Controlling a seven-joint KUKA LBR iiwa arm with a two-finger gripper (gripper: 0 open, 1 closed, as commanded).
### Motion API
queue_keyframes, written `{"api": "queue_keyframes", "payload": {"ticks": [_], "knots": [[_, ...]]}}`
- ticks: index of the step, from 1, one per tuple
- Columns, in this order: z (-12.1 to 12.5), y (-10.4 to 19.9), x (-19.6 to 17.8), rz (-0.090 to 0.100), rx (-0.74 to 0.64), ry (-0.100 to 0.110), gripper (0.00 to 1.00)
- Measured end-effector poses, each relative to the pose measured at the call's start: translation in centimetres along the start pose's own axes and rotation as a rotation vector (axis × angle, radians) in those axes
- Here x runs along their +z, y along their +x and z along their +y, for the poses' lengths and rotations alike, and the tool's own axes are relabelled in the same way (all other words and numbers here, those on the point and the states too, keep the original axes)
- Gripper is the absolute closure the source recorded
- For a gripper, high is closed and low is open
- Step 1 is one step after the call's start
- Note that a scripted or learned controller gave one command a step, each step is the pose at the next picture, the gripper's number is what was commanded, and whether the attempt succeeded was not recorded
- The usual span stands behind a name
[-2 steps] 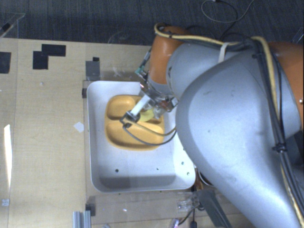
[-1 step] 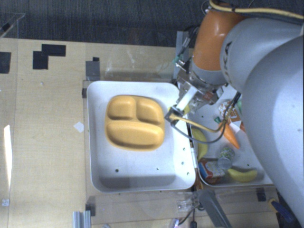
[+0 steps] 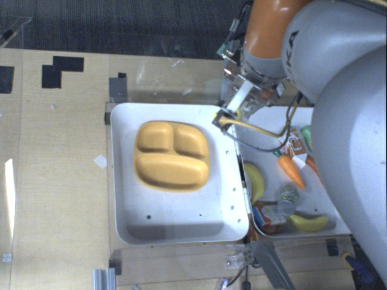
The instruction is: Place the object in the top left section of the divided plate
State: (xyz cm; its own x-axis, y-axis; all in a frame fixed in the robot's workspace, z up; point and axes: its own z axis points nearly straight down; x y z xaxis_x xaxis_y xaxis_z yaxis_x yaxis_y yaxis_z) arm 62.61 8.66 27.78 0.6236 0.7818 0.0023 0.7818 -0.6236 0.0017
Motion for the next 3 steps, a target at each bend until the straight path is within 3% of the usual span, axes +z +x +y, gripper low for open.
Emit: {"api": "queue_keyframes", "payload": {"ticks": [1, 2, 3], "knots": [[-5.5, 3.8, 3.7, -0.001, -0.101, 0.002, 1.0], [-4.8, 9.0, 6.6, 0.001, 0.241, 0.001, 1.0], [-4.2, 9.3, 4.1, 0.002, 0.49, 0.001, 1.0]]}}
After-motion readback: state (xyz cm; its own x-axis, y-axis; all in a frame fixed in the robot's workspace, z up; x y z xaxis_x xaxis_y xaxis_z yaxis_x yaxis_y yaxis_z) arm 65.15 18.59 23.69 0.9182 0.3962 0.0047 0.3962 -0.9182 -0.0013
